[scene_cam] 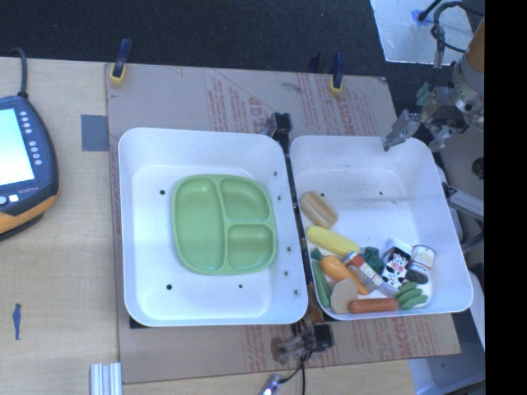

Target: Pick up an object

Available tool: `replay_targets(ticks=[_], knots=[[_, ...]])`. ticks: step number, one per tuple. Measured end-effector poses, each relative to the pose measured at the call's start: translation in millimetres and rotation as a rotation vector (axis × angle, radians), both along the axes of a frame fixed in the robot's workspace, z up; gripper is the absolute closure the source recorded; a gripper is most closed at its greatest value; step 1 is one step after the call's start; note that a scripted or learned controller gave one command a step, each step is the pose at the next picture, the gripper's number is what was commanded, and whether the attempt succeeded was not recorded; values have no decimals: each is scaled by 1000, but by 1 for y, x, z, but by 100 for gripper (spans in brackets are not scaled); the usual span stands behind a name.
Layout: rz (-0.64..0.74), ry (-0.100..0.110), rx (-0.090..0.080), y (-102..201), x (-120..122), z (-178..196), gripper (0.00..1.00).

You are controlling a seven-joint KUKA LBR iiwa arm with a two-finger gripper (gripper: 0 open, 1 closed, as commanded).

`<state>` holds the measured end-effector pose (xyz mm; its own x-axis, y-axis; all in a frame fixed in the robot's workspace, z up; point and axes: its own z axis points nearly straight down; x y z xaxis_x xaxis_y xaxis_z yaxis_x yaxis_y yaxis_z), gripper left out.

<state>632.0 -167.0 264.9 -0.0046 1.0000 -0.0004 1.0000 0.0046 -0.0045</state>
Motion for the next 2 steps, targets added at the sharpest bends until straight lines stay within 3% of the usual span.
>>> replay_targets(ticks=[1, 2], knots=[[-1, 3, 1, 60, -77, -100, 0], [-2, -4, -1, 63, -66, -172, 0]])
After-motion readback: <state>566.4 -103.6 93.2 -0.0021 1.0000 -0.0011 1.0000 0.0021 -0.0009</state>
